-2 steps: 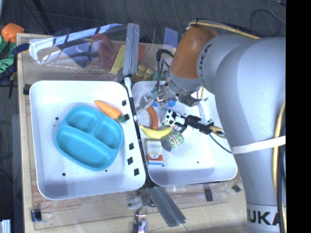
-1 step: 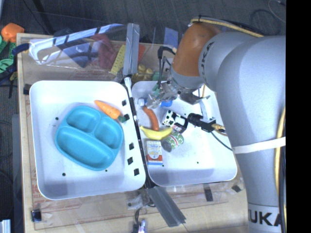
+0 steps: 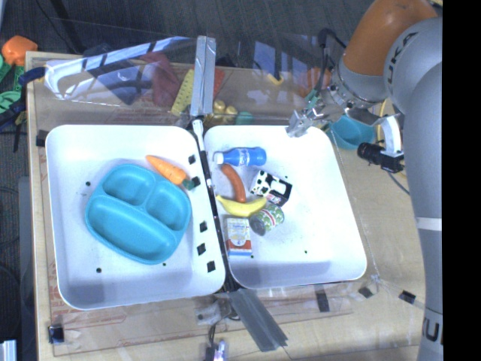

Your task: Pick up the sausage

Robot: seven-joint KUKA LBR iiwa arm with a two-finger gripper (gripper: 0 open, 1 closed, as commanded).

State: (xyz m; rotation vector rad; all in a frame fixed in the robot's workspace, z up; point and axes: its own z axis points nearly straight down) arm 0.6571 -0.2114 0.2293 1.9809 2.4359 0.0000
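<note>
The gripper point(image 3: 298, 125) hangs over the far rim of the right bin point(image 3: 338, 224), near that bin's far right corner, with nothing between its fingers; whether they stand wide or narrow cannot be told at this size.

From there the sausage point(image 3: 232, 182) lies toward the view's lower left — across the bin's far end and down toward the divider between the two bins. It rests on the bin floor close to the left wall, well apart from the gripper.

Its long axis runs at a slant, from upper left to lower right in the view, so a grasp would likely want the fingers turned to close across that line rather than along it.

The neighbours crowd it. The bottle point(image 3: 241, 156) lies just beyond its far end, and the banana point(image 3: 242, 206) touches or overlaps its near end — which of the two is hard to say. The checkered box point(image 3: 269, 187) sits just to its right, and the can point(image 3: 267, 219) beyond the banana. The clearest approach looks to be at the sausage's middle, where both flanks show bare bin floor.

In the left bin point(image 3: 68, 201) a carrot point(image 3: 168, 170) lies by a blue tray point(image 3: 139, 213), apart from all this.
</note>
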